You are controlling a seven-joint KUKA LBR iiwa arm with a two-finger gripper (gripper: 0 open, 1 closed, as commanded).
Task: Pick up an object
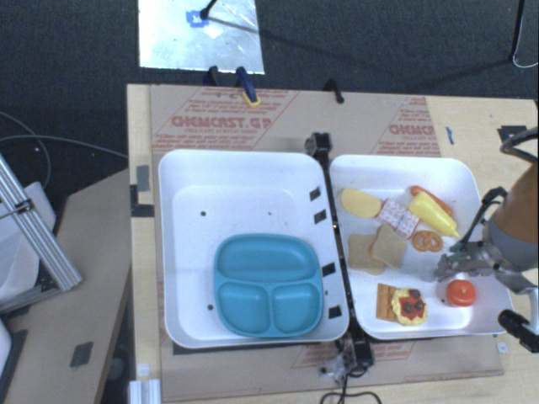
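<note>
**Gripper low beside the tomato, nothing held yet**

The small round red-orange toy tomato [460, 292] sits in the right-hand shallow white bin [396, 168], near its front right corner, glossy and smooth with a pale highlight on top. The grey two-finger gripper [456, 265] hangs just above and behind it, reaching in from the right; whether its fingers are apart or together cannot be told from this angle, and nothing is visibly between them.

The likeliest failure is a slip: a round, slick shape can squirt out sideways if the fingers close off-centre, and it could roll towards the bin wall close by.

Just beside the tomato to the left lies a flat square pizza slice with red topping [401, 304]; a stray finger could nudge it. Further back are a brown pretzel [427, 241] and a yellow corn cob [433, 215]. The left-hand bin holds a blue divided plastic plate [269, 283].
</note>
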